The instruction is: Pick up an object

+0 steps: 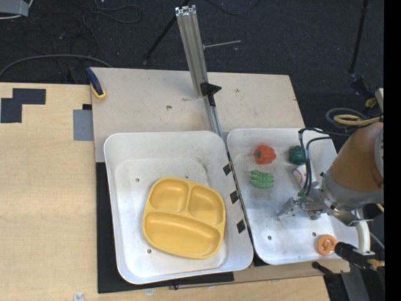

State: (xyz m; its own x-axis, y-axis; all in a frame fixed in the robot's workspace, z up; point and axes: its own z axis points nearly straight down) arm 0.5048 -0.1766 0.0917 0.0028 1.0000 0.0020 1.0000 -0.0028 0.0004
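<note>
Found the gripper [286, 212] low over a bare patch of the right bin [276, 246], near its middle, with nothing visibly pinched. Could not tell whether spread or pressed together at this size. Counted four candidates in that bin: a ridged green piece [262, 179] nearest, just beyond the gripper toward the far side; a red piece [264, 154] close behind it; a dark green piece [297, 155] beside a looping cable [308, 144]; an orange piece [325, 244] near the front rim, under the arm. Noted a yellow divided plate [185, 218] in the left bin [125, 168], well apart. Judged the chief risk as closing on bare floor. Feared also a sideways shove of the ridged piece into the red one, or a slip off its rounded ribs. Reckoned the cable a possible snag near the dark green piece.
</note>
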